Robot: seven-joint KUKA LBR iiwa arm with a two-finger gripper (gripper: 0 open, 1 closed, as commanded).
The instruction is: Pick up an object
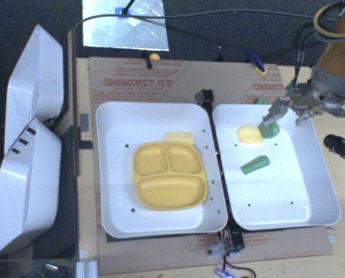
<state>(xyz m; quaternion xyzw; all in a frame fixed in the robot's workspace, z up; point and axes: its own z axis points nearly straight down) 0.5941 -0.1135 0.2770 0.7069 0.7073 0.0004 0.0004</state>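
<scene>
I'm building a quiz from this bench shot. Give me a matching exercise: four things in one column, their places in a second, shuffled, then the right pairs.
Things:
1. divided yellow plate
2. green cylinder
3. yellow lump
4. small orange ball

Places:
A. on the cardboard above the bins
B. middle of the right bin
C. left bin
D. upper part of the right bin, beside the gripper

Pairs: 1-C, 2-B, 3-D, 4-A

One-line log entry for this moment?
gripper over right white bin, near round green object | nothing seen held | green cylinder, yellow lump in bin
</scene>
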